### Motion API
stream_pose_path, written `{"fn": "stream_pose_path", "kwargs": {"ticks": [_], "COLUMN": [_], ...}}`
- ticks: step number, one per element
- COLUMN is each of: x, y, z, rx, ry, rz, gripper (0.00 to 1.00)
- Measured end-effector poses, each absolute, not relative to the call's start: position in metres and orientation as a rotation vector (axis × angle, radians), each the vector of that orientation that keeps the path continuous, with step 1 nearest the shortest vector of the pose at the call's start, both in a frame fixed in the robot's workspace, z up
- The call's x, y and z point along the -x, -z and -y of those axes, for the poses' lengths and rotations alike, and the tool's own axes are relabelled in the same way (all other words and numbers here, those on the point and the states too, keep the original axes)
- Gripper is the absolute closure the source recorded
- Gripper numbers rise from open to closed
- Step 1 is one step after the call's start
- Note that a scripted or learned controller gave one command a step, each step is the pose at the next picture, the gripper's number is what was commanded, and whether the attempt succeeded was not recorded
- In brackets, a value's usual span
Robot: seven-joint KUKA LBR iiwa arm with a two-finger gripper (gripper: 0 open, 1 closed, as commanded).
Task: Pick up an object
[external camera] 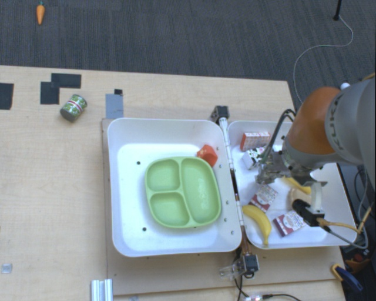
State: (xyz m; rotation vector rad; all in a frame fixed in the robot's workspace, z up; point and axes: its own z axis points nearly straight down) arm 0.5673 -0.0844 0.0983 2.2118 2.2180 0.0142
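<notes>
Bench | left bin: green tray, red piece | right bin: banana, packets | gripper jaws unclear

Small can on the bench

Two shallow white bins: left bin, right bin. One pale green three-compartment plastic plate. One small red object at the plate's rim. Two yellow bananas: and, the latter partly hidden. Three red-and-white packets. One green-labelled can on the worktop. One small orange carrot-shaped object on the floor.
</notes>
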Motion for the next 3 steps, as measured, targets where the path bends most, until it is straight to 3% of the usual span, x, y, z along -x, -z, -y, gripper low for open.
{"fn": "stream_pose_path", "kwargs": {"ticks": [1, 2, 3], "x": [-0.567, -0.514, -0.516], "y": [-0.098, -0.087, -0.098], "z": [0.084, 0.09, 0.09], "rx": [-2.212, -2.214, -2.21], "ry": [-0.014, -0.009, -0.015], "rz": [-2.219, -2.218, -2.215], "gripper": [0.0, 0.0, 1.0]}}
